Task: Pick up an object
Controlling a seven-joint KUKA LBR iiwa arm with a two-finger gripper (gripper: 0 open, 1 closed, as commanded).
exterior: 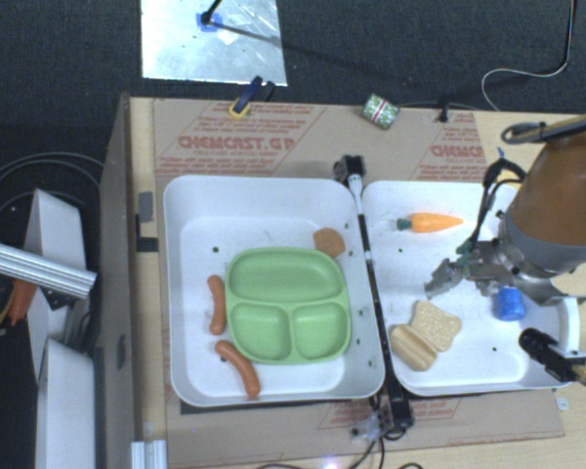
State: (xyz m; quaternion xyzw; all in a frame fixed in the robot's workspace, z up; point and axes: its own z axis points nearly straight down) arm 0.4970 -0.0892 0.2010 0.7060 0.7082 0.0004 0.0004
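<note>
Claw (456,274) hovers in right bin (400,203) above cracker (436,324); we cannot tell its state.

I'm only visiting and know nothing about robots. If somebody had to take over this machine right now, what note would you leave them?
Gripper: over the right bin, low, near its middle; I can't tell if it is open or shut, and nothing shows in it.
Right bin: carrot at the back, blue block beside the arm, cracker and bread roll at the front left.
Left bin: green divided plate, two sausages, brown cookie.
Done: nothing lifted yet, by the look of it.
Left: grasp one object and raise it.
</note>
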